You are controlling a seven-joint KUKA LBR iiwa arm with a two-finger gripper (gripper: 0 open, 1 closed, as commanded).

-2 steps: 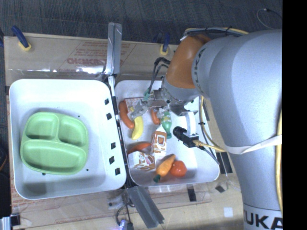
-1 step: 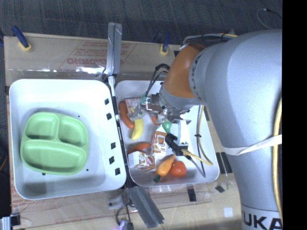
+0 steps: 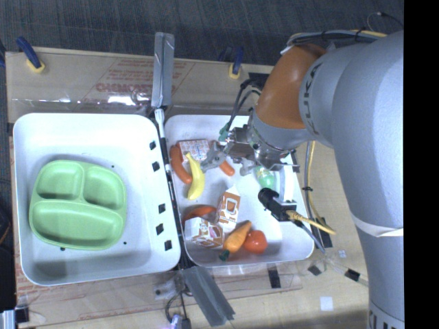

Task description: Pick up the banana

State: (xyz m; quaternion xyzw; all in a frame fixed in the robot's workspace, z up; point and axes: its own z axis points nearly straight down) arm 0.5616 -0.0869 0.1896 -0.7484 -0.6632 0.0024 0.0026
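Starting at the left, we see the left bin (image 3: 27, 184) holding a green divided plate (image 3: 77, 204). Past the divider, the right bin (image 3: 288, 249) is crowded. The banana (image 3: 195, 177) lies near its left wall, lengthwise, just beside a red sausage-like toy (image 3: 180, 164), with a printed carton (image 3: 228, 209), a carrot (image 3: 236, 237) and a tomato (image 3: 255, 241) lower down.

Further right, the gripper (image 3: 218, 157) hovers beside the banana's upper end. We cannot tell how wide it stands, and nothing sits between its tips.

We judge this the approach step. Next we would centre over the banana's middle, descend, close and lift without catching the sausage.
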